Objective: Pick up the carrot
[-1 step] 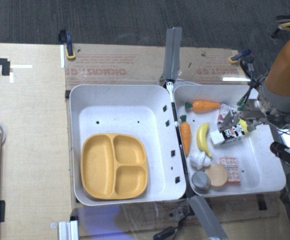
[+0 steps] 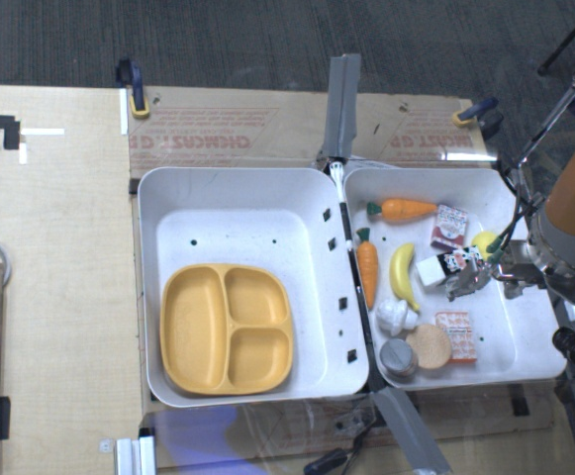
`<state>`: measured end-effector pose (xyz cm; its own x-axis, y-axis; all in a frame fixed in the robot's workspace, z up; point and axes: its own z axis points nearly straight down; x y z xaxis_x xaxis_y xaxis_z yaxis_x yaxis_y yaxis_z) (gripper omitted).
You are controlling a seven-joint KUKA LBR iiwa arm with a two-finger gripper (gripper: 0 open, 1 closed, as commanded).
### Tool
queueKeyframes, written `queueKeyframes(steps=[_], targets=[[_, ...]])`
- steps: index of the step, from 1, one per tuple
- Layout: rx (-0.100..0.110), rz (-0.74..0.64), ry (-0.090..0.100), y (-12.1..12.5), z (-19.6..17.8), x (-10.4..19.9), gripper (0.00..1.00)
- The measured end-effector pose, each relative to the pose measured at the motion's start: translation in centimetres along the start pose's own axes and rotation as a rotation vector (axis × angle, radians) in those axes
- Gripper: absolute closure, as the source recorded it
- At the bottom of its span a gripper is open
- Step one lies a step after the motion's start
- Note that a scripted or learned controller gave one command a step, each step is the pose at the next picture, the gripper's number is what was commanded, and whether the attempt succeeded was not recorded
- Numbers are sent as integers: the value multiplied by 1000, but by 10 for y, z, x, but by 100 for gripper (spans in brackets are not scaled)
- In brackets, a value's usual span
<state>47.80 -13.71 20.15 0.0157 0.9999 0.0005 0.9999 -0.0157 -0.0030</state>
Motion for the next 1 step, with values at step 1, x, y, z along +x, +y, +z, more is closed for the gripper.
queueKeyframes(steps=[1], targets=[[-1, 376, -2, 1, -112, -31, 0]])
